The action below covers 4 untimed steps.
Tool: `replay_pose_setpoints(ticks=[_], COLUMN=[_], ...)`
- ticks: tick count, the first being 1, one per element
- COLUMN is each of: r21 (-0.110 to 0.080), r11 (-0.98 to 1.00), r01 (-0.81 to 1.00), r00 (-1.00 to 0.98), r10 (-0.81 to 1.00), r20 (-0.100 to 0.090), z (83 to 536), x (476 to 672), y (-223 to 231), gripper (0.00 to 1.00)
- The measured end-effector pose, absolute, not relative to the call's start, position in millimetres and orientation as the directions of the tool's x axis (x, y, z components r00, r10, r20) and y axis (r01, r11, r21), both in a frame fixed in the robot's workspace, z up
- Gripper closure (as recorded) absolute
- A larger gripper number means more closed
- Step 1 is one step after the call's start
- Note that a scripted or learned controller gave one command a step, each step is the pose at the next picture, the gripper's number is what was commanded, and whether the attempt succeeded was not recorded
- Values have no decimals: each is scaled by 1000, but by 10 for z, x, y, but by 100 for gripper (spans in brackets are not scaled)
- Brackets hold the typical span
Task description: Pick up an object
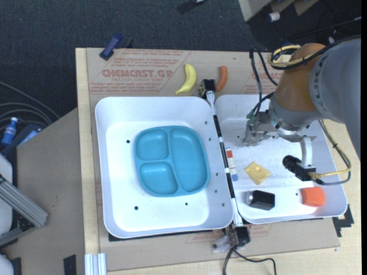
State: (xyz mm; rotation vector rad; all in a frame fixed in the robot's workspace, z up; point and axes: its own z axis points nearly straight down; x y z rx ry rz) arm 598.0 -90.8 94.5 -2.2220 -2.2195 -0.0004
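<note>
- The gripper (256,134) hangs low over the right bin (284,183), near that bin's 10 o'clock corner, with the grey arm reaching in from 3 o'clock.
- From this angle I cannot tell how wide the gripper stands; nothing shows held in it.
- A yellow wedge (256,172) lies on the bin floor at the gripper's 6 o'clock, near it but apart.
- A black block (261,199) lies further along at 6 o'clock, just past the wedge, near the bin's front wall.
- An orange block (313,196) sits between the gripper's 4 and 5 o'clock, well apart, in the bin's 4 o'clock corner.
- The left bin (109,153) holds a blue divided plate (171,160), lying flat near its middle.
- On the tabletop (143,67), at 12 o'clock from the bins, lie a banana (186,79) and a small orange piece (221,78).
</note>
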Motion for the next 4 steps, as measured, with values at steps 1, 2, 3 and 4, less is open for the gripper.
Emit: replay_pose_setpoints(ticks=[1, 2, 3, 4], r21=[-1, 4, -2, 1], r11=[-1, 1, 0, 0], r01=[1000, 1000, 1000, 1000], r00=[1, -1, 0, 0], r10=[1000, 1000, 1000, 1000], r20=[1, -1, 1, 1], z=[944, 1799, 842, 950], x=[5980, 6613, 6311, 6319], y=[-908, -1056, -953, -951], gripper=[0, 0, 0, 100])
